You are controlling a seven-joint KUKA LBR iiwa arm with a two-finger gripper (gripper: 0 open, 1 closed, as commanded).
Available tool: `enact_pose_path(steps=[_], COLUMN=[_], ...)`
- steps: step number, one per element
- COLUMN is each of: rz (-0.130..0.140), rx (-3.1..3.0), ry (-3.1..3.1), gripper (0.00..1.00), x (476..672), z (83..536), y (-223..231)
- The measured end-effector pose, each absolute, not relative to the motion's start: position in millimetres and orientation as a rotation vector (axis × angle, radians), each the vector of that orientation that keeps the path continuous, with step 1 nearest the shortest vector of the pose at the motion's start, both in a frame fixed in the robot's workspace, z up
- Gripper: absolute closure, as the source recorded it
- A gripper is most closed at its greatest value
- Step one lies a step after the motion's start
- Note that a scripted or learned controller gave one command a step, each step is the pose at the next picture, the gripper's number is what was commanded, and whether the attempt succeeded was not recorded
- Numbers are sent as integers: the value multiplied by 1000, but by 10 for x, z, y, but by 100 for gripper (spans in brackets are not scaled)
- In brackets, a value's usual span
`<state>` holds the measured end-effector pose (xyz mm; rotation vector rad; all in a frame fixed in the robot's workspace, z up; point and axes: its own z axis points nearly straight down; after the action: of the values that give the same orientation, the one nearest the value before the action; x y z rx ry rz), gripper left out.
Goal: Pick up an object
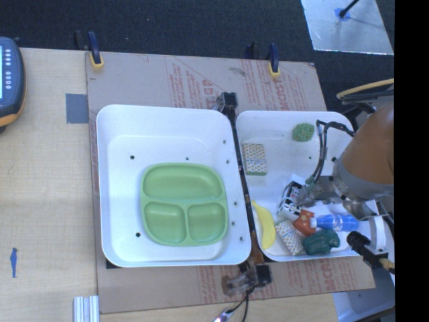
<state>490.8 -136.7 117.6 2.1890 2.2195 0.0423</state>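
My gripper [293, 200] is down inside the right bin [281, 123], and I will place everything from the yellow banana [265, 225] that lies along that bin's left wall. The gripper sits just up and to the right of the banana's upper end, its black and white fingertips low over the bin floor; I cannot tell whether they are parted or closed, and I see nothing between them. Right of the banana's lower end lies a checked packet [289, 237], with a small orange-red piece [303, 223] just above it and a dark green lump [321, 242] beyond it, near the bin's bottom edge. A blue and white bottle [335, 222] lies on its side farther right of the banana, just above the green lump. Well above the banana, a patterned square block [255, 158] rests near the left wall, and a round green object [303, 132] sits far up toward the top right. Left of the banana, across the wall, the left bin [114, 180] holds a green divided plate [183, 203].
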Motion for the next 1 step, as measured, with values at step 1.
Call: enact_pose_path(steps=[1], rz=[-4], rx=[2220], ry=[2214], gripper=[100], x=[4757], z=[1828], y=[-2170])
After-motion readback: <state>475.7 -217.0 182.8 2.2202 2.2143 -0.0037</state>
